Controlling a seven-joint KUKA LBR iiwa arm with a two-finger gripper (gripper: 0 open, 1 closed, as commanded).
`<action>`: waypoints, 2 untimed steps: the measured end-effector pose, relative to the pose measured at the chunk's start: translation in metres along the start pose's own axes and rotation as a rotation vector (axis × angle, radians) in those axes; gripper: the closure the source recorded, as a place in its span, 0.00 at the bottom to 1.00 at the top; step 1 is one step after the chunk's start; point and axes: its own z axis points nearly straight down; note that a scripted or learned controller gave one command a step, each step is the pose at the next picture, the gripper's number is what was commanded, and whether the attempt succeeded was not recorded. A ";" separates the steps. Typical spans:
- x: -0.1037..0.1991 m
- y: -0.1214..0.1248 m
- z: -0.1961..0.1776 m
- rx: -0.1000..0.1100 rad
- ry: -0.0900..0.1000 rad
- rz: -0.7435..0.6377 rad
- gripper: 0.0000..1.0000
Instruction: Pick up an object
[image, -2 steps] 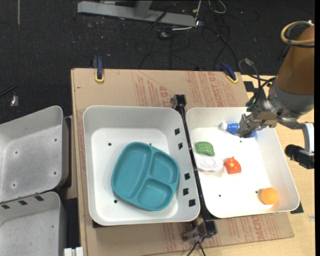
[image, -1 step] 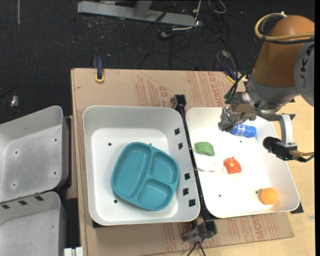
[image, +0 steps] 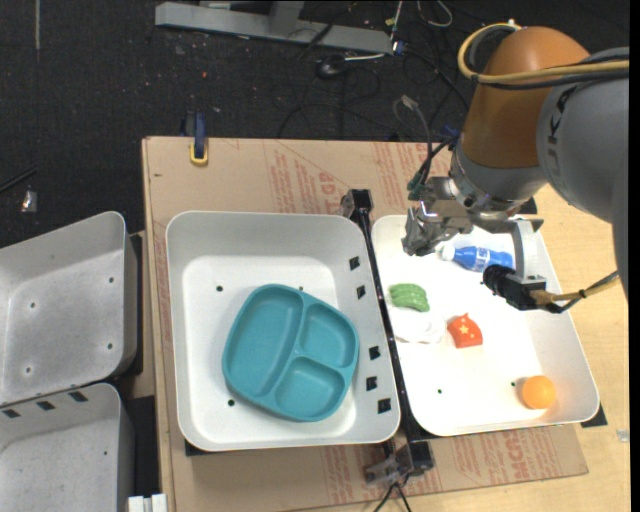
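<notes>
The bench carries a brown cardboard sheet (image: 280, 170) set on a dark floor strewn with cables, and a blue clamp (image: 199, 140) grips the sheet's far left edge. Two shallow white bins sit side by side on the sheet. The gripper (image: 425, 235) hangs low over the far left corner of the right bin (image: 480, 425), below the grey arm and its orange band. Whether the gripper is released or clenched cannot be determined from this angle, and no object is seen in its grasp. A blue and white tube (image: 475, 257) lies just beside the gripper, toward the arm's side of the bin. A green object (image: 408, 296) lies near the gripper on the near side, close to the bin's left wall. A pale item (image: 418, 328), hard to make out against the white floor, lies just beyond the green object. A red object (image: 464, 331) rests beside it. An orange ball (image: 538, 392) sits well apart, in the near right corner. The left bin (image: 200, 240) holds a teal divided plate (image: 290, 352). White perforated panels (image: 60, 290) are cut off at the left edge.
</notes>
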 end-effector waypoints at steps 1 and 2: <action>0.053 0.023 0.021 0.000 0.001 -0.001 1.00; 0.101 0.042 0.017 -0.003 0.001 -0.001 1.00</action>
